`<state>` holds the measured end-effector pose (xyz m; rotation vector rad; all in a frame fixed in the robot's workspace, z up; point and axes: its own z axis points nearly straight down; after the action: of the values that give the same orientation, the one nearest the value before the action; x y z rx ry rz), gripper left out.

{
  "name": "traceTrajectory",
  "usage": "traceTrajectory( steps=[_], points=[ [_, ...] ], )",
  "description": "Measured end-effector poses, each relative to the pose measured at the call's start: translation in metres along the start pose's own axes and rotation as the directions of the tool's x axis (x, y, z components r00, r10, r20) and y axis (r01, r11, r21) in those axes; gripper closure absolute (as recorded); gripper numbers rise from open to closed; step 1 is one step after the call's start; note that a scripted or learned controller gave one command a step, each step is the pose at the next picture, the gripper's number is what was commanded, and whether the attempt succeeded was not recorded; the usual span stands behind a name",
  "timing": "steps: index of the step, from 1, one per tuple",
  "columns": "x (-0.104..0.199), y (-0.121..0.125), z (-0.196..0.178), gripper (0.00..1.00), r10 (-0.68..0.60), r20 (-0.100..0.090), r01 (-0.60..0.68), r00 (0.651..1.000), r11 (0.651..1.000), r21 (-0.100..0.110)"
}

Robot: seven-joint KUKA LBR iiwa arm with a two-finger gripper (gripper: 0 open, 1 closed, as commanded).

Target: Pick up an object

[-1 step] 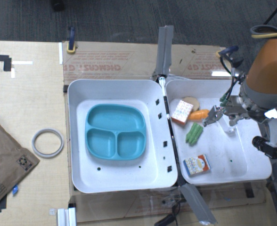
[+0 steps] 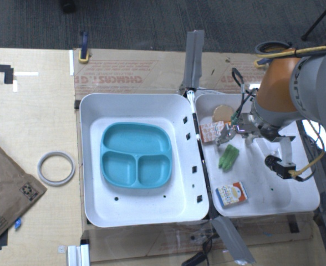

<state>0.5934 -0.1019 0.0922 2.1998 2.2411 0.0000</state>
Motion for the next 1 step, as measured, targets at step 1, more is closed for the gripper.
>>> traceTrajectory(
  steps=[1],
  points=[
    [0.0016, -0.0284, 0.0007, 0.00, -0.146, -0.002, 0.146, 0.989, 0.989, 0.003]
  ],
)
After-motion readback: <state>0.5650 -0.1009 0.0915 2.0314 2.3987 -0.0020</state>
